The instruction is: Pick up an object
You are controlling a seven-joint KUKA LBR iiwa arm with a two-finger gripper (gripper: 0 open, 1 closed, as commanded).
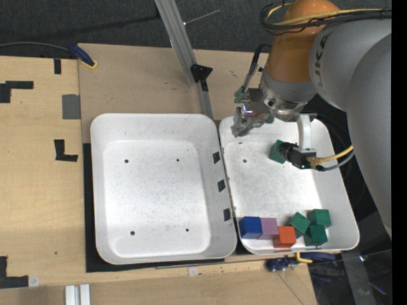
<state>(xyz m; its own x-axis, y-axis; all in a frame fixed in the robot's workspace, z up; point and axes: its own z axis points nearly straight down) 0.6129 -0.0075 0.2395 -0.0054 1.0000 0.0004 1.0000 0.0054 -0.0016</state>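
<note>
My gripper (pixel 243 127) hangs over the far left corner of the right bin (pixel 280 183), close to the rim. It looks small and dark from up here, and I cannot tell what its grip is doing or if anything is in it. My big grey arm (pixel 356 62) and its orange band (pixel 299 24) cover the far side of that bin.

The blocks lie in the right bin. One green block (pixel 278 151) sits near the far end, just beside a black part with a yellow cable that hides its right edge. The rest are bunched at the near end: a blue block (pixel 250 227), a purple block (pixel 269 226), an orange block (pixel 285 235) and three more green blocks (pixel 311 226). They touch, so some edges are hard to make out.

The left bin (pixel 156 186) is beside it.
</note>
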